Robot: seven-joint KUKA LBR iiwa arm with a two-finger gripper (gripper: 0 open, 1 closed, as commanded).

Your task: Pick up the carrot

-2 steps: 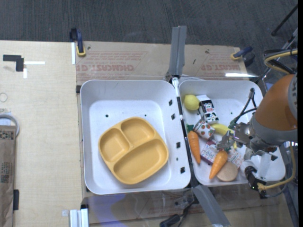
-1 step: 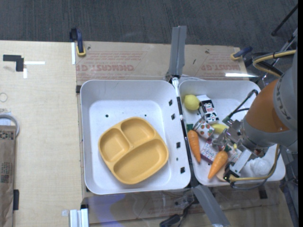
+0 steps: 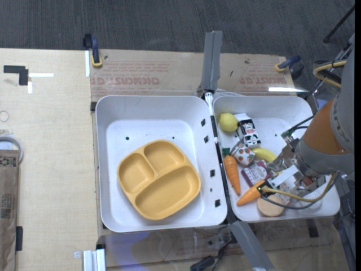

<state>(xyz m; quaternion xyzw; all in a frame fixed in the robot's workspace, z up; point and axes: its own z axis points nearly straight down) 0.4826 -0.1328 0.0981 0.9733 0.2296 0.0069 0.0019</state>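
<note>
Two orange carrots lie in the right bin. One carrot lies lengthwise along the bin's left wall, with its tip toward the front. The other carrot lies slanted near the front, with its thick end up against the gripper's hardware. My gripper hangs low over the bin's front right part, just right of the carrots. The wrist and cables hide much of it. No carrot can be seen between its fingers.
The right bin also holds a lemon, a cow-patterned carton, a banana, a spotted red-and-white piece, a purple packet and a tan disc. A yellow divided plate lies in the left bin.
</note>
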